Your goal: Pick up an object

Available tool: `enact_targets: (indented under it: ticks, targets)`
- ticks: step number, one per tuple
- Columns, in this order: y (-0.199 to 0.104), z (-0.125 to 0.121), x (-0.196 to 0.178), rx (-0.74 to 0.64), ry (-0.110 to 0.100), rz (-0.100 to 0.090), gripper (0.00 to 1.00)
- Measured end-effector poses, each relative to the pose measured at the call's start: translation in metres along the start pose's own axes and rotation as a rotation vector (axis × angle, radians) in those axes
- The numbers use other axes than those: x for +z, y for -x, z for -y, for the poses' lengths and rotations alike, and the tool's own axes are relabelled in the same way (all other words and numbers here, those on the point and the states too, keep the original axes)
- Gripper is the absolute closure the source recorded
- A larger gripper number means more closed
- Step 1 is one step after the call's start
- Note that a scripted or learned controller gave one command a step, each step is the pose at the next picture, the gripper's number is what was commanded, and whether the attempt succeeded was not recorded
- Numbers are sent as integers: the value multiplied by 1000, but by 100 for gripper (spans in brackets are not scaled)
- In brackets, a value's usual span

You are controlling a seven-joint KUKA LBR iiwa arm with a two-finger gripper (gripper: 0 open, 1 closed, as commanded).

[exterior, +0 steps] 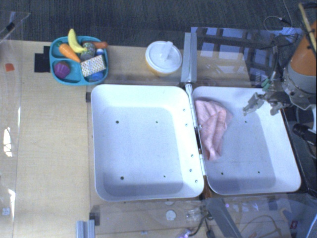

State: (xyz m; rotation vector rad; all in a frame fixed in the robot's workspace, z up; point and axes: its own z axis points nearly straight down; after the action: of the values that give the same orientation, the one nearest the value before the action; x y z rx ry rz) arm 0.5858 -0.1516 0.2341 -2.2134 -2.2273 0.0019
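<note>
Pink cloth crumpled against the left wall of the right bin, well apart from the gripper hovering near the far right corner. Could easily pinch just a loose fold and drop it. Can't tell gripper spread, too blurry; arm cut off at frame edge.

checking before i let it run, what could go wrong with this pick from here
1. The pink cloth lies bunched against the right bin's left wall, by the divider, so the fingers might hit the wall or pinch just a fold.
2. The cloth is limp; a thin pinch could slip out on the lift.
3. The gripper sits at the bin's upper right, apart from the cloth, so it must cross the bin, and a small aiming error may close it on nothing.
</note>
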Motion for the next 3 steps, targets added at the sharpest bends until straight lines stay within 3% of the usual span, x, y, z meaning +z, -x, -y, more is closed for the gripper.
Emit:
enact_targets:
  ticks: [1,2,3]
  targets:
    - [-33,-38,138,-262,9,2,0]
    - [-56,-49,142,-388,18,8,0]
    - [-59,-24,142,-380,23,9,0]
